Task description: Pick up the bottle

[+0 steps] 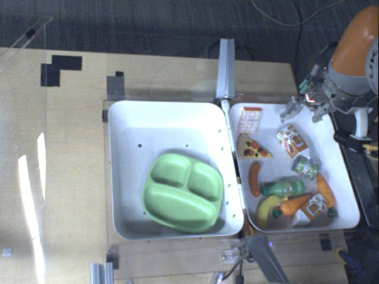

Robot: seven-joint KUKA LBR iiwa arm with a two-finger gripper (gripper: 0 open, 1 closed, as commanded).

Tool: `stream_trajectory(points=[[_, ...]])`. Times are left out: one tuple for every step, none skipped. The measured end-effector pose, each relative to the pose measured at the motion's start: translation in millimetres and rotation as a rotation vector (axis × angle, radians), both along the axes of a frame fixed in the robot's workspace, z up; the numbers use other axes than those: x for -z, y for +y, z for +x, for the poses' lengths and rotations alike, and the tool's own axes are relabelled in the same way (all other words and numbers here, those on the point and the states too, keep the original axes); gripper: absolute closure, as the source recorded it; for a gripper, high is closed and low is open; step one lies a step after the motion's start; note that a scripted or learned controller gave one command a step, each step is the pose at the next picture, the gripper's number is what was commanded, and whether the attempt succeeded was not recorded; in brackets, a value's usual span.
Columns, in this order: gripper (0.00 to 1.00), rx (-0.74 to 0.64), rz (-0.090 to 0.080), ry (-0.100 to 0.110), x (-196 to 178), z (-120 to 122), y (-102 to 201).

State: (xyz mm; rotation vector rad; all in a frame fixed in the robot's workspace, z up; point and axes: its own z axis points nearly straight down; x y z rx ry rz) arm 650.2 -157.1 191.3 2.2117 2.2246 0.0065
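The bottle (284,188) is green and translucent. It lies on its side in the lower half of the right bin (343,176), between a sausage and an orange carrot. My gripper (305,112) hangs over the bin's upper right corner, well above and to the right of the bottle. Its two fingers are spread, so it is open with nothing between them. The grey arm with its orange band (357,43) reaches in from the right edge.
Around the bottle lie a banana (267,207), a carrot (296,205), a green can (305,168), a sausage (254,178), a pizza slice (253,148), two small cartons (292,141) and a packet (250,120). A green divided plate (185,191) sits in the left bin (124,158).
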Motion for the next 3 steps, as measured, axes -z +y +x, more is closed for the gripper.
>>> stream_trajectory(points=[[0.0, -0.188, -0.001, 0.001, 53.0, -75.2, -9.1], [0.0, -0.461, -0.002, 0.0, 90.5, -151.9, 48.8], [1.0, -0.46, -0.004, -0.008, 79.1, -149.2, 49.2]])
